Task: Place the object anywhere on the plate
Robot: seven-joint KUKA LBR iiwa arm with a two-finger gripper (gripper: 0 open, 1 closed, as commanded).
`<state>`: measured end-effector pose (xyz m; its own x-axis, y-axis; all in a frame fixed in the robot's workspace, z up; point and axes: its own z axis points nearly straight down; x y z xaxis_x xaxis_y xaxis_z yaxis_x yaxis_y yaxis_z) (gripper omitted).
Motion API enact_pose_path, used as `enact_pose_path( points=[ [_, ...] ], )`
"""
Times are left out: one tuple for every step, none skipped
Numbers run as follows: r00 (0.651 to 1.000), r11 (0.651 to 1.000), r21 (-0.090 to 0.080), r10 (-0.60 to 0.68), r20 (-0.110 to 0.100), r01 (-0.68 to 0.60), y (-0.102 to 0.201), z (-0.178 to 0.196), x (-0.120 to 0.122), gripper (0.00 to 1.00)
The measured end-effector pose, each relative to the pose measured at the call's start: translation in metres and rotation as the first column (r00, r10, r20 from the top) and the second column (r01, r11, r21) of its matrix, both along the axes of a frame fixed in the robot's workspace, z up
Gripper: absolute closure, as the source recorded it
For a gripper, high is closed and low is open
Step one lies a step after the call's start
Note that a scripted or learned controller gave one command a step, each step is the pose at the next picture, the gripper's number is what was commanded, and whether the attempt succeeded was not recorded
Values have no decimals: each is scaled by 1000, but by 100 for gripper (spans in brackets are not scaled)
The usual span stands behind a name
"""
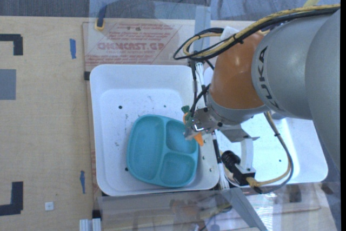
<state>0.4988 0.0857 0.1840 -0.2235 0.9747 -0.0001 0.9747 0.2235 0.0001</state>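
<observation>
Nearest to us is the grey arm (303, 57), whose bulk fills the upper right and is cut off by the frame's right side; its orange band (238, 76) sits just above the wrist, and black and yellow cables (227, 35) loop over it. Below the band we see the gripper (194, 130) reaching down over the right rim of the teal plate (162, 151), but the wrist hides most of it, so we cannot tell how its jaws stand. At the gripper's tip we make out a small orange piece (199, 139) with a green bit just above it; it is too small and too crowded by metal parts for us to say what it is or whether it is gripped. It lies at the plate's right edge, over the upper right compartment or just beside it; we cannot tell which. The plate is a rounded, divided tray with one large compartment on the left and two smaller ones on the right, lying in the lower right part of the left white bin (108, 116). The right white bin (308, 165) is largely hidden by the arm, only its lower part showing. A clear sheet (138, 43) with red lettering lies beyond the left bin on the wooden bench (43, 116).
</observation>
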Motion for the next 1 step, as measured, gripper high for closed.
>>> enact_pose_path(
  points=[
    [1000,1000,0,-1,0,1,0,0,0,0]
  ],
)
